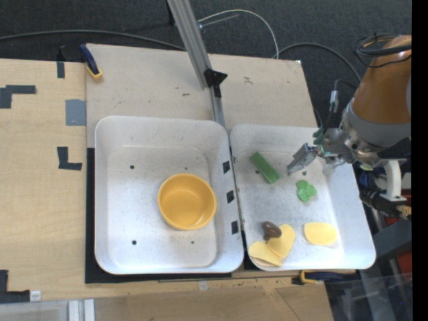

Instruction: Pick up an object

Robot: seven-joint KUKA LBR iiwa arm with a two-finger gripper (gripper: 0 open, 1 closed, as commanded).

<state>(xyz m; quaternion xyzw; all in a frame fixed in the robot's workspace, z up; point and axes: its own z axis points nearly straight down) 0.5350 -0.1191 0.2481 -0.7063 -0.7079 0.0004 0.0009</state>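
Observation:
My gripper (pixel 314 163) hangs over the right bin (pixel 348 246), near its upper right part, with its fingers spread and nothing between them. Just below it lies a small green round piece (pixel 306 192). A green oblong block (pixel 265 167) rests to the gripper's left. Near the bin's front edge lie a brown lump (pixel 271 230), a yellow heart-like piece (pixel 275 246) and a yellow oval piece (pixel 320 233). A yellow bowl (pixel 186 200) sits in the left bin (pixel 120 179).
A grey metal pole (pixel 194 39) slants in from the top and ends at the bins' shared rim. Cables (pixel 294 45) trail across the dark floor behind the bench. A blue and yellow clamp (pixel 91 63) sits at the bench's far left corner.

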